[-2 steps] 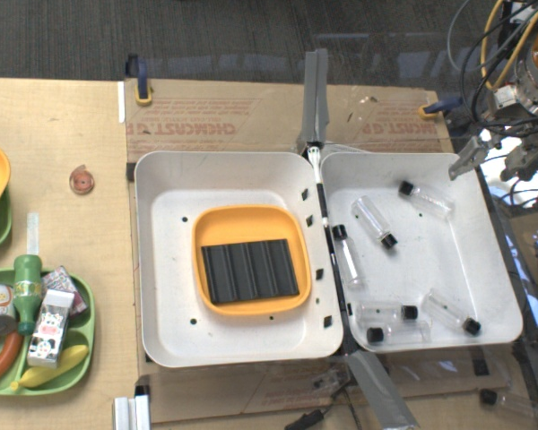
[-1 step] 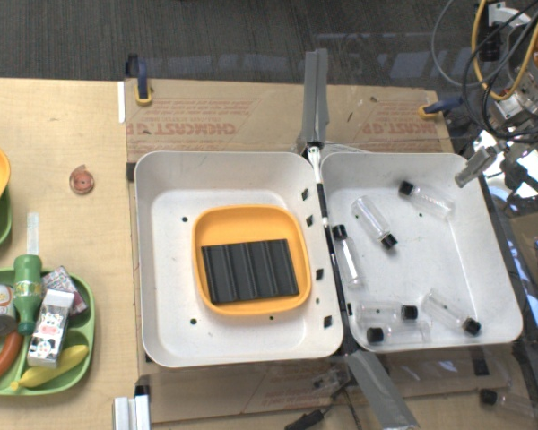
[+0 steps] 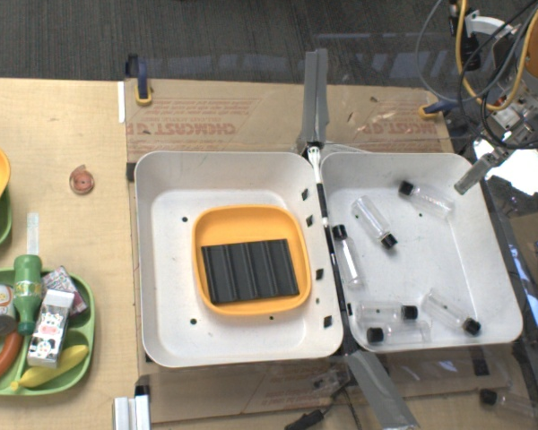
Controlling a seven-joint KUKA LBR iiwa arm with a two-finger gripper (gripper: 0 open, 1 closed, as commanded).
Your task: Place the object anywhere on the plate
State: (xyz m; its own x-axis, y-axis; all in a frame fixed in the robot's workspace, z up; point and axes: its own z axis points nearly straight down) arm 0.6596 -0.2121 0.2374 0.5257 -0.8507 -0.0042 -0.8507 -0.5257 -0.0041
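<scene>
- Two shallow white plastic bins sit side by side on the bench: the left bin [image 3: 157, 267] and the right bin [image 3: 493, 267], meeting at a central hinge line.
- One rounded-square orange plate [image 3: 251, 224] lies on the floor of the left bin, roughly centred. A dark ribbed rectangular insert [image 3: 250, 270] covers most of its middle, leaving an orange border exposed on all sides.
- One grey arm end with its gripper [image 3: 478, 174] enters at the upper right corner of the right bin, slanting down toward the left. Jaw state cannot be determined; nothing is visibly held.
- Several clear plastic vials with black caps are scattered across the right bin. These are the candidate objects.
- Nearest candidate: the upper vial [image 3: 425, 198], lying flat just left of and below the gripper, long axis running upper left to lower right, cap at the upper-left end.
- Next candidate: the middle vial [image 3: 375, 222], further left, on a similar diagonal with its cap at the lower-right end.
- Remaining candidates: the front vials [image 3: 396, 316], grouped near the bin's front edge, well apart from the gripper.
- Governing relation: every vial lies left of or below the gripper, and the plate lies further left, beyond the hinge line. Judgement: no pick is made yet; transfer runs right to left.
</scene>
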